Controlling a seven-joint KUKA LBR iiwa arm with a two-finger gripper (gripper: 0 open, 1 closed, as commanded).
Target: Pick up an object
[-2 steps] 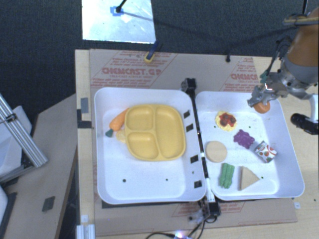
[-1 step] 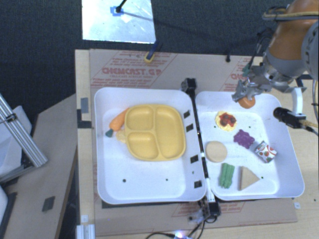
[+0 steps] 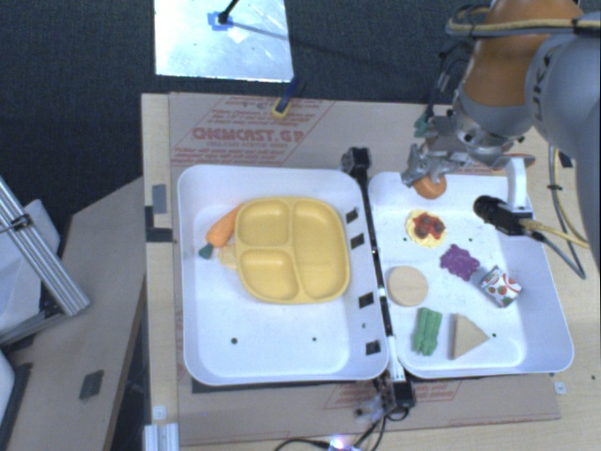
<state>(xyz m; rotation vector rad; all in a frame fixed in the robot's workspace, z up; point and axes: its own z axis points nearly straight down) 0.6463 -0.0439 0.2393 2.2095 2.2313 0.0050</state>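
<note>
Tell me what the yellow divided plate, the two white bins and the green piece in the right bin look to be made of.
Yellow divided plate: probably moulded plastic, with a smooth, slightly glossy, even colour. White bins: likely thin formed plastic, judging by the rounded corners and soft sheen. Green piece: seems to be plastic or rubber toy food, matte and ribbed; the material is uncertain.
</note>
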